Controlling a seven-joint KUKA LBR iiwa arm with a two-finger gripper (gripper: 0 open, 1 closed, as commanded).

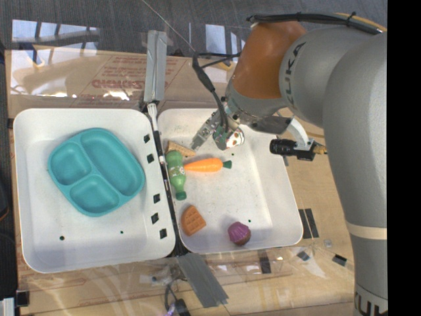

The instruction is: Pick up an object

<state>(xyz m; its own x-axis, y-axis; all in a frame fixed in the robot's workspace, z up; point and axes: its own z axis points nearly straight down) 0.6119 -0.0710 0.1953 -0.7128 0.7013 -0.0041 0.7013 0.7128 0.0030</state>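
Claw (217, 135) above carrot (205, 166), near right bin (279, 196) back edge

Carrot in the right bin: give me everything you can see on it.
The carrot is a small toy, it looks plastic, with a smooth orange body tapering to a point and a short dark green stem end. It lies flat on the floor of the right bin, roughly level across the view, tip toward the left bin, stem toward the right. Its tip meets or nearly meets the green vegetable. The gripper hangs just above it, not touching.
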